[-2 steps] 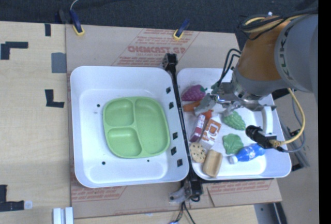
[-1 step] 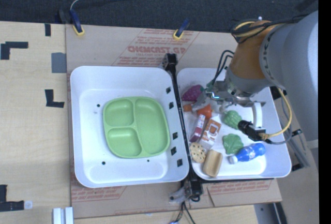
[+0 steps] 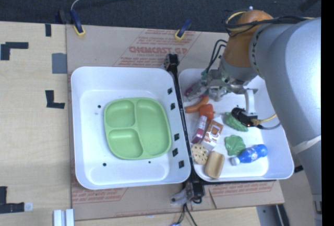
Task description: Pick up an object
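Tool (image 3: 211,85) sits low over the far-left corner of the right bin (image 3: 279,167), arm reaching in from the right. Whether it is clenched or released I cannot tell (wrist hardware blocks the view).

Nearest candidate: orange carrot-like piece (image 3: 201,108), just near-side and slightly left of the tool, long axis running roughly left-right. A reddish item (image 3: 192,90) lies just beside the tool on its left.

Right bin contents, going nearer: red-labelled tube (image 3: 200,128), small carton (image 3: 212,132), round cracker (image 3: 198,153), tan bread roll (image 3: 214,164), green leafy pieces (image 3: 235,144), blue bottle (image 3: 250,154) lying on its side.

Left bin (image 3: 83,84) holds one green divided plate (image 3: 138,128), compartments bare.
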Available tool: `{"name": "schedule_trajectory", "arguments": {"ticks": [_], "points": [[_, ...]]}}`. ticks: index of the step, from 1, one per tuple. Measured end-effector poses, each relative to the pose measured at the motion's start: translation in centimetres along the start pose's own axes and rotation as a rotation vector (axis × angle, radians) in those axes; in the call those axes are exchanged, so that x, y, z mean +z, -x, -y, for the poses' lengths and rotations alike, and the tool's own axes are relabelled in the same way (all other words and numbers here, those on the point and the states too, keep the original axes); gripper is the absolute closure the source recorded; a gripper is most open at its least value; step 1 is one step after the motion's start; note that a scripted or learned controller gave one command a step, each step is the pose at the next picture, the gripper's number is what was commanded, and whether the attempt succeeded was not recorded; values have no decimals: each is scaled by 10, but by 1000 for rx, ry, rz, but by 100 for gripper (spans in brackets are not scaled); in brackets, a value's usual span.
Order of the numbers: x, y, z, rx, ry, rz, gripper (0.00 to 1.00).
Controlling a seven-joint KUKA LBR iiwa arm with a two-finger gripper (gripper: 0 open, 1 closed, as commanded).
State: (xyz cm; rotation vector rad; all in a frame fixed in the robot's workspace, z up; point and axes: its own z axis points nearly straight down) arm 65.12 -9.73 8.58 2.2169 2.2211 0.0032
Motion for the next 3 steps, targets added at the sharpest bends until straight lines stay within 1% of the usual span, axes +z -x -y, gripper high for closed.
{"name": "schedule_trajectory", "arguments": {"ticks": [1, 2, 3], "points": [[1, -2, -17, 1, -4, 0, 0], [1, -2, -17, 0, -4, 0, 0], [-10, -1, -16, -2, -12, 1, 100]]}}
